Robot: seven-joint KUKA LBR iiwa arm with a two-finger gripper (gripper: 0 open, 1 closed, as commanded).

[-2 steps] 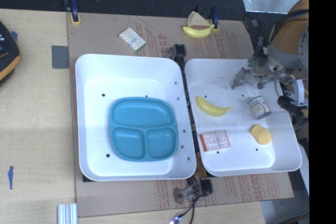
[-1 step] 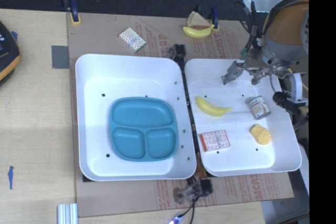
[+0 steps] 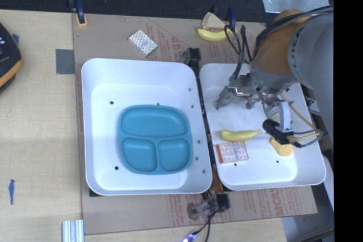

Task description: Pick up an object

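With the gripper (image 3: 235, 96) seemingly spread open and empty above the right bin (image 3: 306, 175), the fingers should be lowered astride the banana (image 3: 239, 135), crosswise, then closed

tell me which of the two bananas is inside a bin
The banana lying in the right bin, beside the red-patterned card; the other banana rests outside, on the cardboard above.

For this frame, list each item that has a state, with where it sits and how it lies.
Blue divided plate: flat in the left bin, compartments up.
Banana: lying on its side in the right bin.
Red-printed card: flat, just below the banana.
Gripper: low over the right bin, above the banana, holding nothing.
Patterned packet: outside the bins, on the bench.
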